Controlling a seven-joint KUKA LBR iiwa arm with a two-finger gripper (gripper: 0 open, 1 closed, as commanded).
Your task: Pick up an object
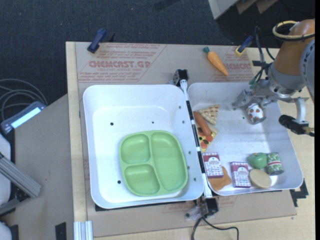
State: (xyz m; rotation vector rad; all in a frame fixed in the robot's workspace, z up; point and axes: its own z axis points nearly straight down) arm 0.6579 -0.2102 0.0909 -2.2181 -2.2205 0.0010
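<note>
My gripper (252, 103) hangs over the far part of the right bin (280, 134), reaching in from the right. A small white ball with red spots (255, 113) sits right at its tip, touching or just beneath it; whether it is gripped I cannot tell. Other items in the right bin: a pizza slice (211, 114) and a hot dog (202, 126) along the left wall, two red and white cartons (213, 165) (241, 174), a green piece (258, 160), a small can (274, 164) and a beige disc (260, 179) near the front.
The left bin (100, 109) holds a green divided tray (151, 162). A toy carrot (217, 60) lies on the bench behind the right bin. Blue clamps (96, 40) (243, 45) stand at the bench's back edge. A black divider clip (181, 76) joins the bins.
</note>
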